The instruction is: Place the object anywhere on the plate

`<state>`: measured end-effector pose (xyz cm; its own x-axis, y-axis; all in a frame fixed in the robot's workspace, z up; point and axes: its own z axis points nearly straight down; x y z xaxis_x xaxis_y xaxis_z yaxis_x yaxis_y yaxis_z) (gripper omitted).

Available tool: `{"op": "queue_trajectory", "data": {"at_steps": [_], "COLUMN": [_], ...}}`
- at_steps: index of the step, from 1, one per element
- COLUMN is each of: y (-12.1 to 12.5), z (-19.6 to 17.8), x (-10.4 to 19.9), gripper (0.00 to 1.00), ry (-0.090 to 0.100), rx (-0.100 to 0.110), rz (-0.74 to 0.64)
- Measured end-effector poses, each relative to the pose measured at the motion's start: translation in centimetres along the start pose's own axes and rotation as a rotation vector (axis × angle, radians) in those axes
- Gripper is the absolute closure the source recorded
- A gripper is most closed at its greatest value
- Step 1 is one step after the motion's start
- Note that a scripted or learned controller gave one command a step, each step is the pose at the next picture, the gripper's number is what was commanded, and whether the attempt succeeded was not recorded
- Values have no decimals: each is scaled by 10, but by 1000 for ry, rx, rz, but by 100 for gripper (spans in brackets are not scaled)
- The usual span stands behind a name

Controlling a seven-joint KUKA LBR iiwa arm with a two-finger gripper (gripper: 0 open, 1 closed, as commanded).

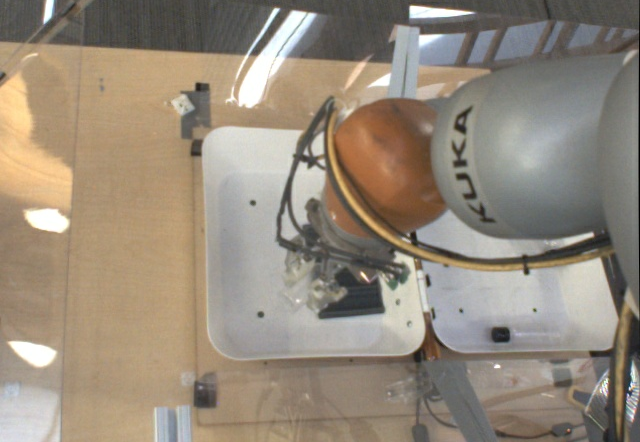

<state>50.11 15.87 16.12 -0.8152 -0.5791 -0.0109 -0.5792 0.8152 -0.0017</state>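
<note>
Over the left bin: grey KUKA arm (pixel 540 145) with orange band, reaching down from the worktop's right edge.
End effector (pixel 325 280): low near the left shallow white bin's (pixel 235 230) front edge; finger state cannot be told.
Small black object (pixel 499 334): lying in the right white bin (pixel 560 315), near its front edge.

I see my arm (pixel 545 145) as a big, round, shiny grey tube; black letters on its side spell KUKA (pixel 468 170); next comes a smooth orange ball part (pixel 385 165); thin black and yellow cables (pixel 340 180) loop around the orange part; at the end sits the gripper (pixel 335 280), made of small grey, clear and black bits.
</note>
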Motion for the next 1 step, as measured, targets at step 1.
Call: {"op": "queue_trajectory", "data": {"at_steps": [1], "y": [-30], "z": [-57], "x": [15], "gripper": [100], "ry": [-1], "rx": [1], "rz": [100]}}
